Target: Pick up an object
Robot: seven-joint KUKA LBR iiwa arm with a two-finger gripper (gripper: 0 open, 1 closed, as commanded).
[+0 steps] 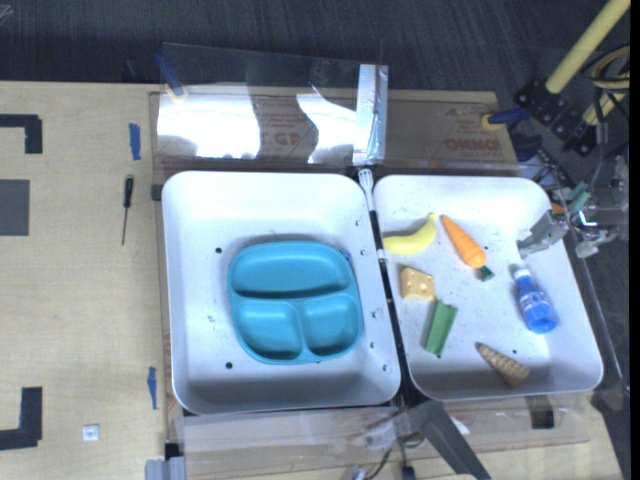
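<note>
Faint reddish printing can be made out on the cardboard (440,133) behind the bins, near its right end, but the letters are too blurred to be read. More dim marks are seen on the same cardboard through the clear sheet (260,118), and these cannot be read either. A white label is carried by the blue bottle (533,300); no words can be told on it.

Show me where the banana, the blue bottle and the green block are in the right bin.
banana (412,238): camera view, middle of its curved yellow body.
blue bottle (536,306): camera view, on its blue lower body.
green block (439,328): camera view, middle of its long green face.
</note>
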